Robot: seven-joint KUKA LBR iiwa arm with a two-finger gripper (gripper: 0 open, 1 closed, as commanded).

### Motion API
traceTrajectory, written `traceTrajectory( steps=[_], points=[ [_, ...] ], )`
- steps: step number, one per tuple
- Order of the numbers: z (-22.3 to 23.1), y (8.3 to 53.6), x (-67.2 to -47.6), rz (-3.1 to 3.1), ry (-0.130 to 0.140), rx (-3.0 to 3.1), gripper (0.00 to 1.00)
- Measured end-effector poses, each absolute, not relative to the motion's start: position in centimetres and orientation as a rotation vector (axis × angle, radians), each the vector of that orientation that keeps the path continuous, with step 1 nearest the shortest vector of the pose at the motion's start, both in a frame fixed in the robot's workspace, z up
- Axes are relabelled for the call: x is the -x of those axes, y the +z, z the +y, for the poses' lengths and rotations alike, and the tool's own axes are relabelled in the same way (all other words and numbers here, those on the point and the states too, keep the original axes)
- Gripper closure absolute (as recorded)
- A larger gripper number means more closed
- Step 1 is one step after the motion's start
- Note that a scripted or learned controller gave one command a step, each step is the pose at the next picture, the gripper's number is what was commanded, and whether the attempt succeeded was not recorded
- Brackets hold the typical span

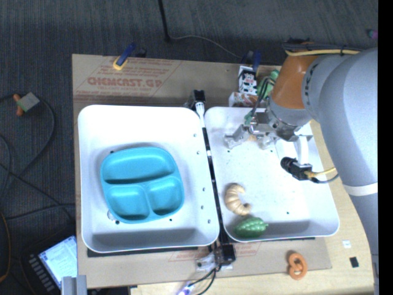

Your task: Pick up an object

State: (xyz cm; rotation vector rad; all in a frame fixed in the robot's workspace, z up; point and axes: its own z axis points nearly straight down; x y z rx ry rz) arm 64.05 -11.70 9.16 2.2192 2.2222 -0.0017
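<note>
At twelve o'clock of the right white bin (pixel 319 223), the metal gripper (pixel 245 135) hangs spread and empty; descending there risks missing the tan croissant-shaped toy (pixel 236 199) at six.

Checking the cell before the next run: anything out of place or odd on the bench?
One thing: a small orange pretzel-shaped piece lies on the bench below the right bin, outside both bins. In the right bin, the croissant and green item sit near the front wall. The blue divided tray lies flat in the left bin.
</note>
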Motion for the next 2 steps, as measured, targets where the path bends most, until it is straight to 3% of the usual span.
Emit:
traceTrajectory(
  steps=[1, 2],
  points=[
    [-11.7, 10.1, -64.0, 2.222, -0.005, -2.219, 1.0],
    [-8.2, 18.4, -54.9, 2.222, -0.001, -2.221, 1.0]
  ],
)
